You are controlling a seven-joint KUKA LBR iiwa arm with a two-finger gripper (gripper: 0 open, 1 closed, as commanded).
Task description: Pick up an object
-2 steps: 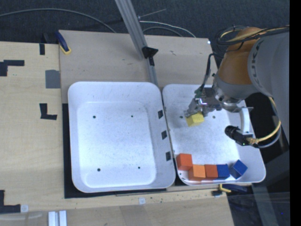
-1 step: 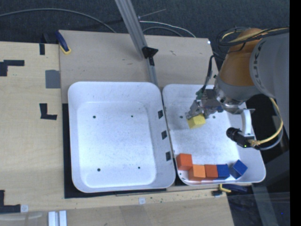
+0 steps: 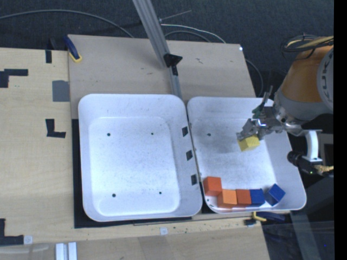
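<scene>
A small yellow block (image 3: 249, 143) hangs tilted at the gripper's (image 3: 250, 135) fingertips over the right bin (image 3: 227, 118). Along that bin's near wall sit two orange blocks (image 3: 212, 184) (image 3: 230, 197), a red block (image 3: 243, 196) and two blue blocks (image 3: 257, 197) (image 3: 276, 193).

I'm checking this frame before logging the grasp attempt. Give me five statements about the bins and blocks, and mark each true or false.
1. The yellow block is at the tool, over the right bin. True.
2. The yellow block lies in the left bin. False: it is over the right bin, at the tool's tip.
3. Orange blocks and blue blocks sit along the right bin's near edge. True.
4. The blue blocks are stacked on top of the yellow block. False: they are apart from it, at the bin's near right corner.
5. The arm reaches in from the view's left. False: it enters from the right.
</scene>
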